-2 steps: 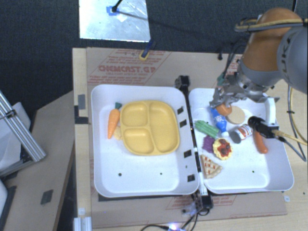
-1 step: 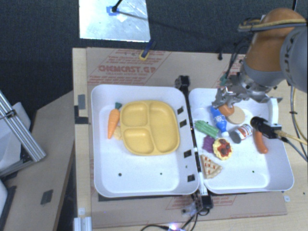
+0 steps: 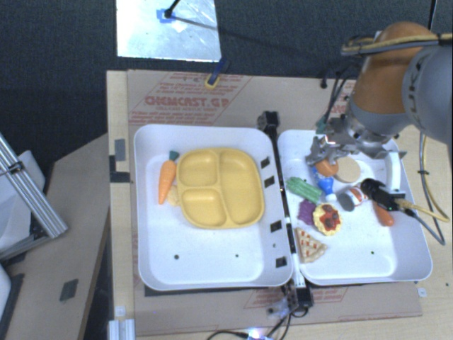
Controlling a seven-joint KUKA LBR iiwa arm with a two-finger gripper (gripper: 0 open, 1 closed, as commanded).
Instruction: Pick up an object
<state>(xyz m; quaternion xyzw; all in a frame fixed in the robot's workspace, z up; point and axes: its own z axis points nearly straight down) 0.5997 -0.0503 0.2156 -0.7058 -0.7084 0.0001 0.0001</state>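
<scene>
End effector [image 3: 323,154] over right bin [image 3: 407,261]; yellow tray [image 3: 216,188] in left bin [image 3: 152,261].

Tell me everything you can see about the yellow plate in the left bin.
The yellow plate is a rounded-square divided dish, apparently smooth plastic, with three compartments: two smaller ones across the far side and one wider one nearer the camera. It lies flat and right side up in the left bin, toward its far half. Nothing sits in its compartments. A toy carrot lies right beside its left edge; whether they touch is unclear.
</scene>
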